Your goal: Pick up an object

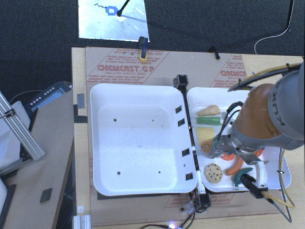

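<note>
Two white bins sit side by side on the bench: the left bin (138,137) at nine o'clock, the right bin (274,178) at three o'clock. The arm (267,113) covers much of the right bin; its gripper (220,146) hangs low among the objects, and I cannot tell its jaw state. Near it lie a yellow block (205,135), a green stick (208,120), a tan roll (208,110), a cookie (213,172) at six o'clock, and an orange piece (234,166).

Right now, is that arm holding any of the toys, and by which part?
Cannot be told: the gripper is low in the right bin among the toy food, its tips hidden.
</note>
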You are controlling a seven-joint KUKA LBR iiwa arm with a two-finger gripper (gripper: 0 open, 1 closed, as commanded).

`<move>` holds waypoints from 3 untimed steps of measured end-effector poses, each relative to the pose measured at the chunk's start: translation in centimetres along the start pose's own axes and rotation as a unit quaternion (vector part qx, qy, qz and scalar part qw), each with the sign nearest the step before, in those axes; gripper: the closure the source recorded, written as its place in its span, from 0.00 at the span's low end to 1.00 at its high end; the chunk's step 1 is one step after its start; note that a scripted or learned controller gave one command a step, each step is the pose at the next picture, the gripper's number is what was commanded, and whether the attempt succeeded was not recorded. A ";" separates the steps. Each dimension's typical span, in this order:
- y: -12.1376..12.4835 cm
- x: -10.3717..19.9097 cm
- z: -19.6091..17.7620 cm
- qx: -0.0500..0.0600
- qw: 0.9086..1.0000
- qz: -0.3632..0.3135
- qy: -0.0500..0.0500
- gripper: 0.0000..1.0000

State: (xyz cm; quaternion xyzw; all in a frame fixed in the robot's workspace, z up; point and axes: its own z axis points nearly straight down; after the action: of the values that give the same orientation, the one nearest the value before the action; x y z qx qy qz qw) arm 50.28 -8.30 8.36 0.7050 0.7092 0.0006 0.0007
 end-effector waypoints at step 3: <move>-1.9 -1.8 -1.7 0.003 1.000 0.003 0.001 1.00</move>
State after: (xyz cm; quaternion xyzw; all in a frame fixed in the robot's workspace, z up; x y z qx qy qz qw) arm 48.43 -10.12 10.01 0.7070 0.7072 -0.0005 -0.0019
